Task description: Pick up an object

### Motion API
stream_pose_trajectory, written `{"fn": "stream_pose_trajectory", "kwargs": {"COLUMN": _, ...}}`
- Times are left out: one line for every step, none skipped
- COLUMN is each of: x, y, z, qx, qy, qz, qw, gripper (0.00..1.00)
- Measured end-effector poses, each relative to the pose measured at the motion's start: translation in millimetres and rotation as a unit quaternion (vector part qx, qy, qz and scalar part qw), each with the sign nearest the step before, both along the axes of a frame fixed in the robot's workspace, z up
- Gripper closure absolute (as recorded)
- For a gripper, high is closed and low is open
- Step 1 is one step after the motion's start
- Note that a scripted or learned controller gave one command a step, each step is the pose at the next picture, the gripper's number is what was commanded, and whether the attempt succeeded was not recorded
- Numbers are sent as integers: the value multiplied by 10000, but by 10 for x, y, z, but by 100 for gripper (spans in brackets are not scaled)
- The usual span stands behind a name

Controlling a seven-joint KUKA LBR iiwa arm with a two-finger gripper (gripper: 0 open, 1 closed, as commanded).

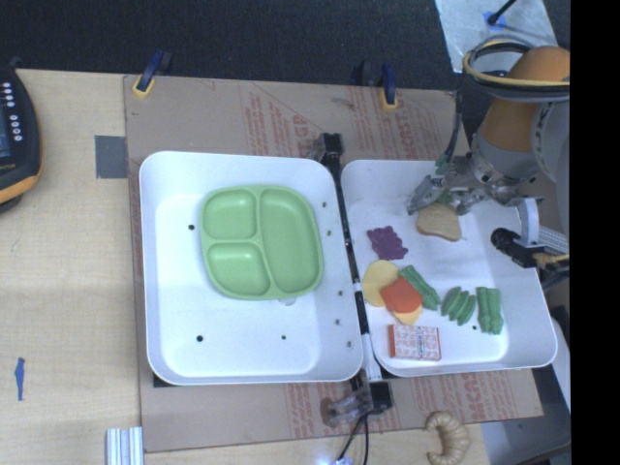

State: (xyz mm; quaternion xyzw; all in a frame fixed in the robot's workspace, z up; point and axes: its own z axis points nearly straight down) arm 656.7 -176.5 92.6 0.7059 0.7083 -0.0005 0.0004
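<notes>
My gripper (441,200) hangs over the back of the right bin (523,352), just above a tan bread-like piece (440,225) that lies on the bin floor. The gripper is open, and the tan piece sits below its tips rather than between them. Further forward in the same bin lie a purple grape bunch (387,242), a yellow piece (378,279), a red-orange piece (401,298), three green pods (458,304) and a red-and-white box (414,342).
The left bin (174,347) holds a green divided plate (262,240). A tan curled object (449,436) lies on the cardboard in front of the bins. A black pendant (15,134) rests at the far left of the bench. Blue clamps (388,85) grip the cardboard's back edge.
</notes>
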Motion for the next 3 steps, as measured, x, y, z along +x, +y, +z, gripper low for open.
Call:
{"fn": "stream_pose_trajectory", "kwargs": {"x": 1, "y": -29, "z": 0, "qx": -2, "qy": -4, "qz": -2, "qw": 10000, "gripper": 0}}
{"fn": "stream_pose_trajectory", "kwargs": {"x": 2, "y": -65, "z": 1, "qx": -5, "qy": -10, "qz": -5, "qw": 10000, "gripper": 0}}
{"fn": "stream_pose_trajectory", "kwargs": {"x": 1, "y": -61, "z": 1, "qx": -5, "qy": -7, "qz": 0, "qw": 10000, "gripper": 0}}
